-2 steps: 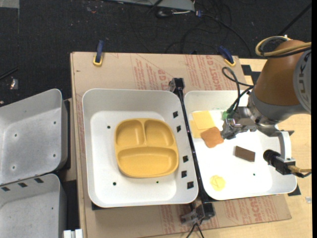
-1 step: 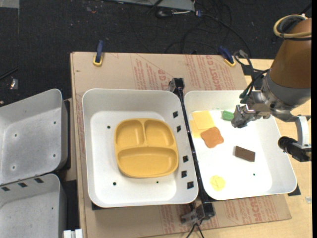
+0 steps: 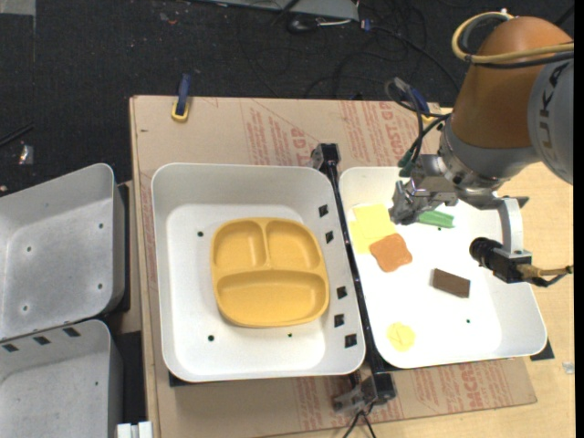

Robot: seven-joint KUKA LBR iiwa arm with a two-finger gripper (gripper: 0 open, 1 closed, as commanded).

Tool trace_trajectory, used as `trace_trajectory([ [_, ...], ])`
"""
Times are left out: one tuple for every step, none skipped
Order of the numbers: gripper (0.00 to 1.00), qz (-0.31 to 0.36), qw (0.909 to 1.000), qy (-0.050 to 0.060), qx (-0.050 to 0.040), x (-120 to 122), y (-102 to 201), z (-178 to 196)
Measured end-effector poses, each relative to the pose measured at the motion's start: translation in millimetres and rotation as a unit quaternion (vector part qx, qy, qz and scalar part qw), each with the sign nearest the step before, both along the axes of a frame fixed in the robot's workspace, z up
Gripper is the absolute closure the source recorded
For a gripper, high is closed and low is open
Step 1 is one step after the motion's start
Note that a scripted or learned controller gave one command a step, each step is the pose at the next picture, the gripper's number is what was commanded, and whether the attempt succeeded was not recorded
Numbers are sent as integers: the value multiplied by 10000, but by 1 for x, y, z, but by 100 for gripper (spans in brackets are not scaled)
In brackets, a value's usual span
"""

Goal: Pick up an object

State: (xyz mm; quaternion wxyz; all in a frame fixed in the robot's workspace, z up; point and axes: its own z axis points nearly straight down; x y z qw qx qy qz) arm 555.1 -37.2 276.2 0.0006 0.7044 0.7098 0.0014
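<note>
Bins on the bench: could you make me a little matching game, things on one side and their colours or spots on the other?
Things:
1. tray
2. block
3. round piece
4. gripper

Descriptions:
A. brown, in the right bin
B. small and yellow, near the right bin's front edge
C. above the right bin's back part
D. yellow-orange with compartments, in the left bin

Pairs: 1-D, 2-A, 3-B, 4-C
</note>
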Motion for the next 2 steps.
trace_trajectory([
  [100,0,10000,24,-1,13,54,-22],
  [100,2,10000,7,2,34,114,-33],
])
